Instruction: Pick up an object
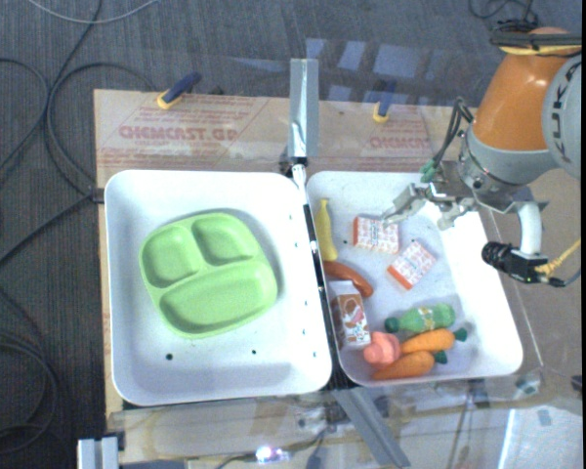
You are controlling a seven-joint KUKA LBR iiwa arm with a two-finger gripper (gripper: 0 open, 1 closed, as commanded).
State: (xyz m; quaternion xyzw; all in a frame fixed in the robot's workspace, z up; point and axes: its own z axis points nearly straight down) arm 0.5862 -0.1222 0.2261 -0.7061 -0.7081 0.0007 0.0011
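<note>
Two shallow white bins are seen side by side on a bench. In the left bin (pixel 127 262) a green divided plate (pixel 209 274) with three compartments is laid flat, near the bin's middle. The right bin (pixel 503 345) is crowded with small toy foods.

The gripper (pixel 425 205) is positioned over the upper right part of the right bin, reached in from the right on the grey arm (pixel 527 86) with its orange band. Its fingers are seen spread apart, one pointing towards the left and one towards the right, and nothing is held between them. The left fingertip is placed just beside a red-and-white packet (pixel 375 234), which is lying flat on the bin floor (whether it is actually touched cannot be told).

A second red-and-white packet (pixel 411 264) is found just below and to the right of the first. A yellow banana (pixel 324 229) is laid along the bin's left wall, with a red sausage (pixel 349 276) below it and a small brown carton (pixel 350 320) lower still. Near the front of the bin a green bottle (pixel 422 319) is lying on its side, above two orange carrots (pixel 430 342) and beside a pink item (pixel 381 348) whose kind cannot be made out.
</note>
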